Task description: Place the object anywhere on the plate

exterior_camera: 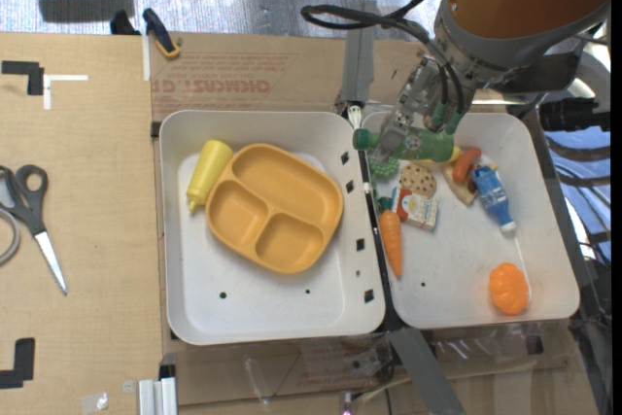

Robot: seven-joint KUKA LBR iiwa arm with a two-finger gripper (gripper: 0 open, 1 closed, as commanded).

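A yellow divided plate lies in the left bin with nothing on it. The right bin holds a green bottle, a cookie, a small printed box, a carrot, a blue bottle, a red-orange piece and an orange fruit. My gripper hangs low over the far left corner of the right bin, right at the green bottle's left end and just above the cookie. Its tip blends into the clutter there.
A yellow squeeze bottle leans against the plate's left rim in the left bin. The ridge between the bins runs just left of the carrot. Scissors lie on the bench far left. Cables loop behind the arm.
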